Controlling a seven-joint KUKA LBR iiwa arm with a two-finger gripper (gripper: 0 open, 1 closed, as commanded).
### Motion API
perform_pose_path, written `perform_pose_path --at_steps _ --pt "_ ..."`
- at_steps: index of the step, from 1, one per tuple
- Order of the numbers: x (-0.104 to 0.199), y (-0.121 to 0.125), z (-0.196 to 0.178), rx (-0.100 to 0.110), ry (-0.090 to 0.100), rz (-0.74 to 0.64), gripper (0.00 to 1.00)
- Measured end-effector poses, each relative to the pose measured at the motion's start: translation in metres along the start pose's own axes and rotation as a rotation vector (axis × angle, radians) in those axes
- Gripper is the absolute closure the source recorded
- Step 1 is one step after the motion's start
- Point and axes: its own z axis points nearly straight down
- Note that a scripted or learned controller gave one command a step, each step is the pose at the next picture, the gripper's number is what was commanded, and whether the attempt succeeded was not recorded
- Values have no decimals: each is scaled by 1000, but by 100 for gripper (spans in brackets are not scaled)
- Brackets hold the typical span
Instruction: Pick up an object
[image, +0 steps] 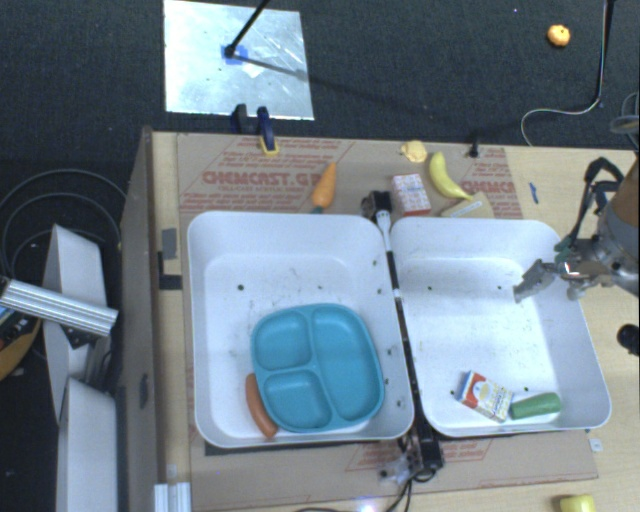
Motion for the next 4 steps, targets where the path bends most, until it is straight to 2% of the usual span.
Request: perform_pose_path --at_steps 1,2,3,4 --pt "6 26 72 -1 -1 -3 0" --pt "90 16 132 5 4 -7 0" --pt "102 72 132 -5 0 -3 0" --pt "71 -23 133 7 2 5 0"
